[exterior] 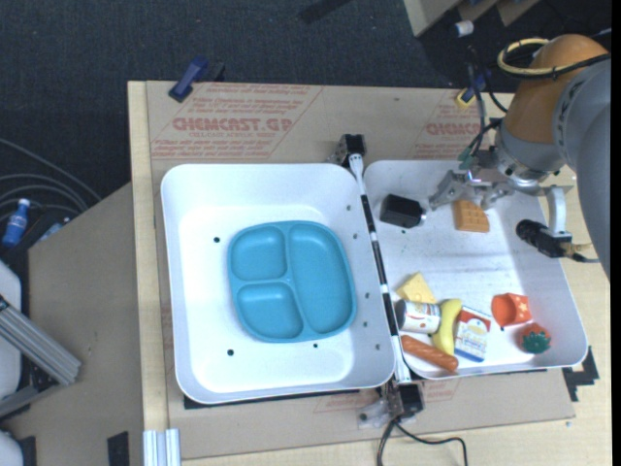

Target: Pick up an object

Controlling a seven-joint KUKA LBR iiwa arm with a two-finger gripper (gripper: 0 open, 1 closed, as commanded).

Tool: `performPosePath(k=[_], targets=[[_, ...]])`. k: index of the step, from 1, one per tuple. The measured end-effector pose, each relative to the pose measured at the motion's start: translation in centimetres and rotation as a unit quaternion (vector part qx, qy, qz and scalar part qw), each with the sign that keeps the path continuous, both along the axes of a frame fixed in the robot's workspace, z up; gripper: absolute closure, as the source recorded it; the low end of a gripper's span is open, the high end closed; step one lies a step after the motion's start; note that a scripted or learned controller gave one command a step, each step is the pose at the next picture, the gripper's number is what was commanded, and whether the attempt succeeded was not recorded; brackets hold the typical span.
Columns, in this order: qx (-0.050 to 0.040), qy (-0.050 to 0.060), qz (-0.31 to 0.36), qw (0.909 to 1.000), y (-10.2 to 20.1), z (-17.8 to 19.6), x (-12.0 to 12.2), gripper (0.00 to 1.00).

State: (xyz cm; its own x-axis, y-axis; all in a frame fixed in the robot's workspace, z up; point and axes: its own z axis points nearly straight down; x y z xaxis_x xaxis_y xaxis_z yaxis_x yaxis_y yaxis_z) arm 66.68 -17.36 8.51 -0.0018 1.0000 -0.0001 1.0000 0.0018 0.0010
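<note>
Sitting in the left bin (pixel 184 260) is a blue plate with three sections (pixel 290 280). The right bin (pixel 563 289) holds toy food: a cheese wedge (pixel 418 287), a banana (pixel 447 324), a hot dog (pixel 428 353), a small carton (pixel 472 339), an orange piece (pixel 510 308) and a strawberry (pixel 535 338). The gripper (pixel 473 190) is spread wide above a waffle-like cracker (pixel 472 216) near the far wall, holding nothing.

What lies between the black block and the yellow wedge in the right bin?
Bare white bin floor in the camera view; nothing sits between the black block and the yellow wedge.
</note>
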Motion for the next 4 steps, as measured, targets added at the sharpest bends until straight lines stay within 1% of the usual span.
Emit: performPosePath(k=[1, 2, 3, 4], targets=[[-0.0013, -0.001, 0.0, 1.0, -0.1, 1.1, 0.1, 1.0], [-0.0012, -0.001, 0.0, 1.0, 0.0, 1.1, 0.1, 0.0], [0.0008, 0.002, 0.0, 1.0, 4.8, 0.0, 0.0, 0.0], [-0.0002, 0.001, -0.001, 1.0, 4.4, 0.0, 0.0, 0.0]])
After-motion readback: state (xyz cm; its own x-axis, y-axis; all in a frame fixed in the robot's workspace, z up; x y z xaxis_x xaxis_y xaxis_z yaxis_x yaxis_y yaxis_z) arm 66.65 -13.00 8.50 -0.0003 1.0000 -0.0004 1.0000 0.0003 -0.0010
